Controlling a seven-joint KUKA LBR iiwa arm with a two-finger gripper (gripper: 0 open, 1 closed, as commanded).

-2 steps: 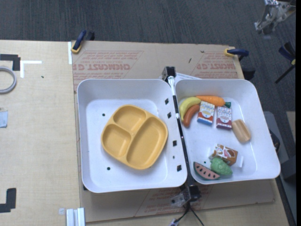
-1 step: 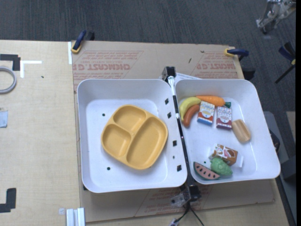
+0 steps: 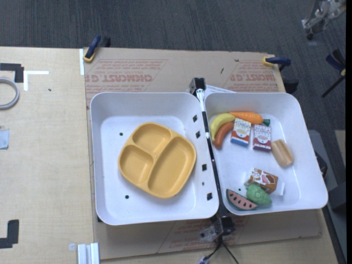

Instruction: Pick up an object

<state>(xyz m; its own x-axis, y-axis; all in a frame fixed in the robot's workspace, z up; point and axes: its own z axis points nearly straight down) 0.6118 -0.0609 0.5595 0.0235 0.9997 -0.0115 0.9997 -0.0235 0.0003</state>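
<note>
The candidates for picking all lie in the right-hand shallow white plastic bin. The left-hand white bin carries a yellow three-compartment plastic plate.

Along the right bin's far side, a yellow toy banana, a reddish-brown toy sausage and an orange toy carrot are packed together, touching or nearly so. Just beside them stand two small cartons, one white and blue, one dark red. A tan bread-like block lies apart to the right. At the near side, a toy watermelon slice, a green leafy toy and a brown-and-white printed packet crowd one another.

The claw's state cannot be told from this view.

The chief risks, as I judge them, come from crowding. A descent onto the banana group could catch two pieces at once, or push one aside and close on nothing. The rounded, slick toys may squirt out from under pressure. The watermelon slice sits close to the bin's near wall, so a finger could strike the rim. The tan block looks safest, having clear space around it.
</note>
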